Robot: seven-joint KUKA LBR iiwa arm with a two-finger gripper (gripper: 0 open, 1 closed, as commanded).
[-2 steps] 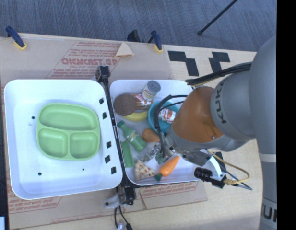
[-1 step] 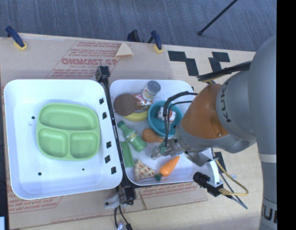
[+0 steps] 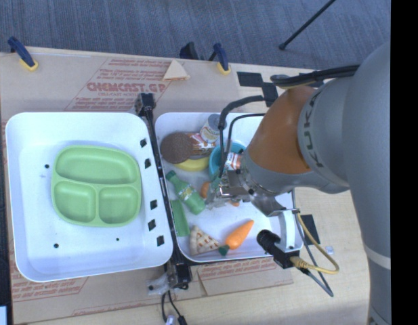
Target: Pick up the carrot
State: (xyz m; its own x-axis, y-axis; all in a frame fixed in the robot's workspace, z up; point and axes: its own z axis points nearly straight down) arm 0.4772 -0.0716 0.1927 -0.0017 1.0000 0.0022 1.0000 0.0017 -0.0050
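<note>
The carrot is orange with a green stem end and lies near the front edge of the right bin. My gripper hangs over the middle of that bin, above and to the left of the carrot, apart from it. The wrist and its metal body cover the fingers. A small orange piece shows just left of the gripper.
A green bottle, a pizza slice, a brown and yellow item, a blue cup and a small jar crowd the right bin. The left bin holds a green divided plate.
</note>
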